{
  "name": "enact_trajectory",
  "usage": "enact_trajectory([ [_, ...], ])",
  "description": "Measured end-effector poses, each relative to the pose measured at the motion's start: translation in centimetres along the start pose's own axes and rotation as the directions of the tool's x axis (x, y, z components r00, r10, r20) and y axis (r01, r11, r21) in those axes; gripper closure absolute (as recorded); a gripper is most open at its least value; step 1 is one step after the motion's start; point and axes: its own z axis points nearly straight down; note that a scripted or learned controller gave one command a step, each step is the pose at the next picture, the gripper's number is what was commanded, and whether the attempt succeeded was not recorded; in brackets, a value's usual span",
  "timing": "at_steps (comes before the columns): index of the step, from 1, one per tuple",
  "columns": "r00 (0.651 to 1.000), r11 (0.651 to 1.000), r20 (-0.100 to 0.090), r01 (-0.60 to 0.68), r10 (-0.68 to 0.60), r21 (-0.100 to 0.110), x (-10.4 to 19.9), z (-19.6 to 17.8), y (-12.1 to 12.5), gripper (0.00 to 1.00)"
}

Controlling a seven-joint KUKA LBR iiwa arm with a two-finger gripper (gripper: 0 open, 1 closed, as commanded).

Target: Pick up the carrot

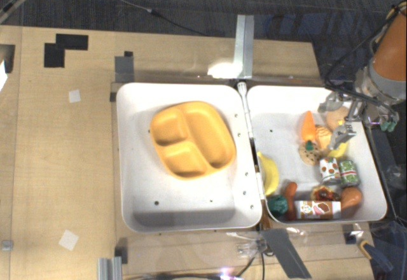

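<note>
The carrot (308,126) is orange with a green stub at its near end and lies in the right bin (280,107), toward that bin's upper right. My gripper (339,117) hangs just to the right of the carrot, apart from it, over a pale round item (323,136). It is open and nothing sits between its fingers. The grey arm with its orange band (389,59) comes in from the right edge.
Toy food crowds the right bin's near right corner: a banana (270,174), a cookie (310,156), a small can (330,170), a flat box (318,209) and a green piece (277,206). The left bin (137,196) holds a yellow sectioned plate (191,139).
</note>
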Motion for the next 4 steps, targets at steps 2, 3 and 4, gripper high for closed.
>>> enact_trajectory([
  [2,0.968,0.968,0.006,0.249,-0.249,0.001,-4.1,11.1,6.3,0.00],
  [3,0.975,0.975,-0.004,0.220,-0.220,-0.001,-7.3,11.2,6.6,0.00],
  [4,0.975,0.975,0.016,0.224,-0.224,0.005,-7.8,9.6,6.7,1.00],
])
